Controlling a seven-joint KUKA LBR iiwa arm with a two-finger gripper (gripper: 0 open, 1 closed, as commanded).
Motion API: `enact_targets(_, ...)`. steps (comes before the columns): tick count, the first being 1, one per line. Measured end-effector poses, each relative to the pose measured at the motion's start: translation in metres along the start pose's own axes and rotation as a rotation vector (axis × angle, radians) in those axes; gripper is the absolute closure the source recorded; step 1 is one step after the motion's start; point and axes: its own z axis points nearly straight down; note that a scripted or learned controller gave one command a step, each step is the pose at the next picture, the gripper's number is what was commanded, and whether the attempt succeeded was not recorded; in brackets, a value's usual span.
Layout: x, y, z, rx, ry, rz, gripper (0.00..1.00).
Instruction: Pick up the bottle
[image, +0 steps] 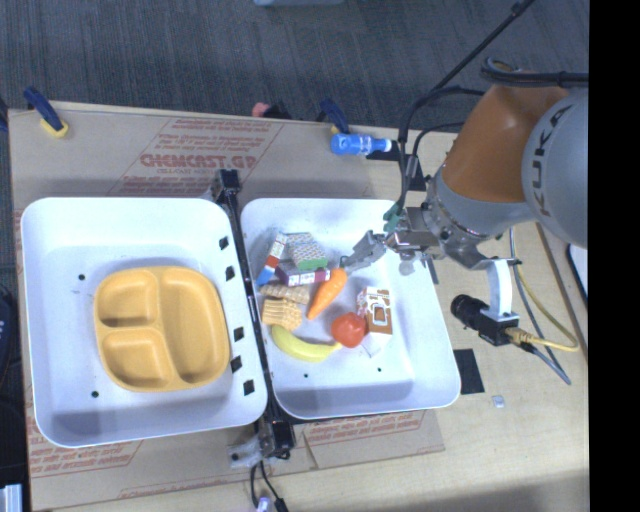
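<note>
While the arm (520, 150) is extended from the right over the right bin (425, 350), the hand (366, 250) is positioned low above the bin's upper middle area. Whether its fingers are apart or together cannot be told; nothing is seen clamped between them. The bottle (290, 273), lying on its side, is located to the left of the hand, near it, among wafer biscuits (282, 305). A toy carrot (326, 291) lies just below the hand, with a tomato (349, 329) and banana (302, 346) further below. A yellow divided plate (160, 326) is seated in the left bin (40, 300), well apart.
</note>
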Motion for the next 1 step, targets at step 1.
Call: enact_targets(1,0.0277,0.0671,-0.0322,-0.002,-0.001,0.288,0.0)
